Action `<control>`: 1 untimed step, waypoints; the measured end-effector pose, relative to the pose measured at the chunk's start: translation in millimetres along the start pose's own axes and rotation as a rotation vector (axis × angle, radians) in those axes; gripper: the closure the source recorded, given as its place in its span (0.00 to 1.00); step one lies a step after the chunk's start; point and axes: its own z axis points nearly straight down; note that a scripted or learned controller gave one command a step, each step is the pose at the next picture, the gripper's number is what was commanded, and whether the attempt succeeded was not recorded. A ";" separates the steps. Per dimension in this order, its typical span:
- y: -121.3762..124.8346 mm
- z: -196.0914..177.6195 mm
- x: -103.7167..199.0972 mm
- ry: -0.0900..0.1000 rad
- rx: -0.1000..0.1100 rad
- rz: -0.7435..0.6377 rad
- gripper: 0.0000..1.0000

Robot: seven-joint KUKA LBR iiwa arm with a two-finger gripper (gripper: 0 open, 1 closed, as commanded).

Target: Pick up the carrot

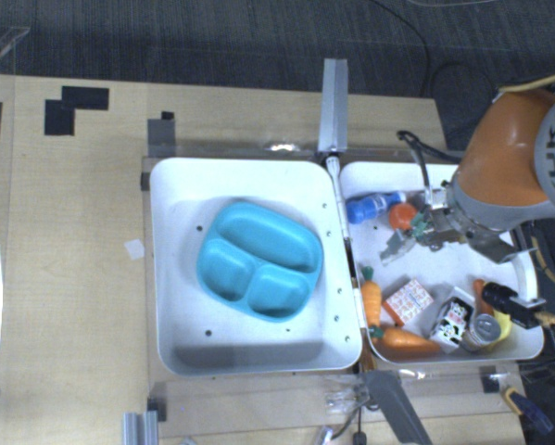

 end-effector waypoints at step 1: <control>-16.5 0.2 -6.0 0.000 0.000 -0.178 0.00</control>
